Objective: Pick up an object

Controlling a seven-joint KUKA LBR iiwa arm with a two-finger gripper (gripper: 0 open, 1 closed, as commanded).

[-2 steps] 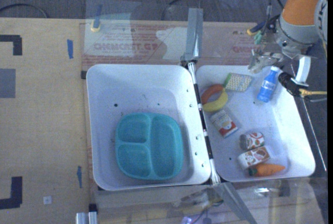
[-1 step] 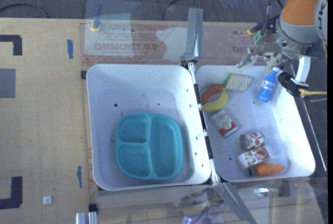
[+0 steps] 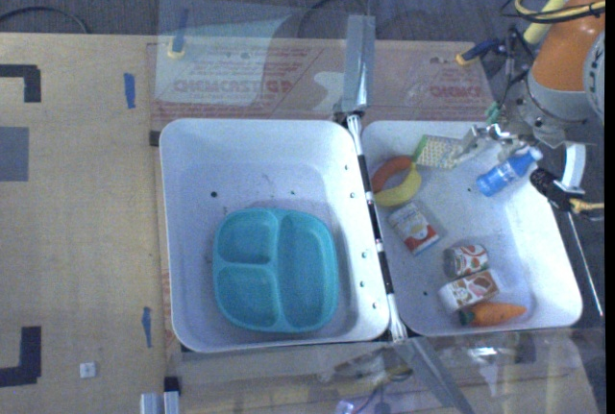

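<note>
End effector [image 3: 487, 135] hangs over right bin's [image 3: 553, 239] far edge, grip state unclear.

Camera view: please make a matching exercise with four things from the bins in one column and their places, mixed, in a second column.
Things:
1. teal divided tray
2. carrot
3. blue bottle
4. small red and white carton

Places:
A. right bin, near front edge
B. right bin, far side, close to the arm
C. left bin
D. right bin, left of middle, below the yellow and orange bowl

Pairs: 1-C, 2-A, 3-B, 4-D
</note>
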